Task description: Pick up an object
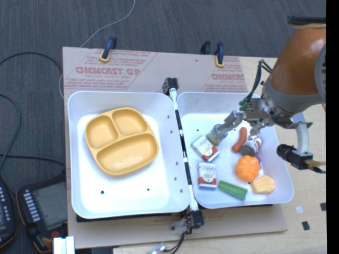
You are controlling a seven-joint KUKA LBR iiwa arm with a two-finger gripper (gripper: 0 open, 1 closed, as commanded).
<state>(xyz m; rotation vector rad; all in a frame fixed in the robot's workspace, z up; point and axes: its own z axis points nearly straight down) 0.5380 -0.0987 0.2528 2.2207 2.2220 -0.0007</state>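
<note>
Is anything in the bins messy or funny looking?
Nothing looks spilled or broken. The yellow tray sits a bit crooked in the left bin. In the right bin, two small cartons lie at different angles beside a sausage, pumpkin and green piece.

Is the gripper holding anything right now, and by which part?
Cannot be told: the gripper hangs just above a small carton, with nothing seen between its fingers.

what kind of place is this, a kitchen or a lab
Most likely a robotics lab: two shallow white bins clamped on a board, toy food like the orange plastic pumpkin, and a grey-and-orange robot arm.
</note>
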